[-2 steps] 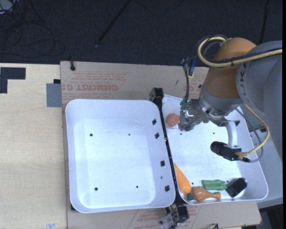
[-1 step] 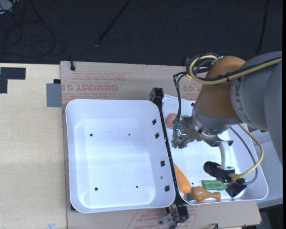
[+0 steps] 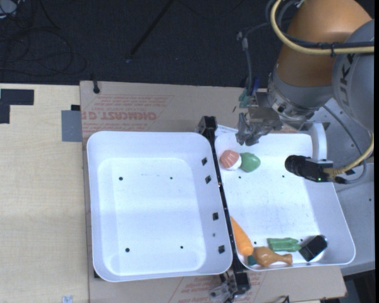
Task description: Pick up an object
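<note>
The gripper is hanging over the right bin's far-left corner; whether it is open or holding anything, I cannot tell. Just beneath, a pink ball is touching a green ball. Both are looking light, smooth, liable to roll; grip across the middle. A carrot, green piece and black block are lying along the near edge, well apart.

From my station the two bins, left bin and right bin, look like smooth white plastic with a soft sheen. They sit on brown printed cardboard, matt. The table reads as pale wood grain. I see the arm's orange band as glossy, the gripper as dull grey metal. The carrot looks like smooth plastic.
</note>
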Available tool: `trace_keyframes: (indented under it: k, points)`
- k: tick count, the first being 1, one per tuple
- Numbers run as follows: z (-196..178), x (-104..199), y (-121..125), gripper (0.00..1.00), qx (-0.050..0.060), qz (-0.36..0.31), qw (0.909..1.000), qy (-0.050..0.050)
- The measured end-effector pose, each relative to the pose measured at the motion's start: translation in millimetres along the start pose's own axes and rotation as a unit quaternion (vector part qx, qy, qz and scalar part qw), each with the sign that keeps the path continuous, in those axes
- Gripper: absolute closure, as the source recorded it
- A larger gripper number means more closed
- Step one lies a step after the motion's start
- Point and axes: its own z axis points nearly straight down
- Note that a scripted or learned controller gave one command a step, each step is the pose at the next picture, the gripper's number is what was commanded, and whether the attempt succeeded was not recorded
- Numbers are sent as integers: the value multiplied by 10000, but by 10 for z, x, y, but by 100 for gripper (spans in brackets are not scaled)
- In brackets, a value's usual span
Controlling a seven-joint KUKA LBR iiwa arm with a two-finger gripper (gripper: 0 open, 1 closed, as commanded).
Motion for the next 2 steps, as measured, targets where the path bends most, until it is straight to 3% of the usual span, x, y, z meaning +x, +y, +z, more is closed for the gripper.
trace_keyframes:
  k: [1,2]
  points:
    - [19,947,-392,100,97,-33,9999,15]
    - [-317,1746,-376,100,76,-27,10000,13]
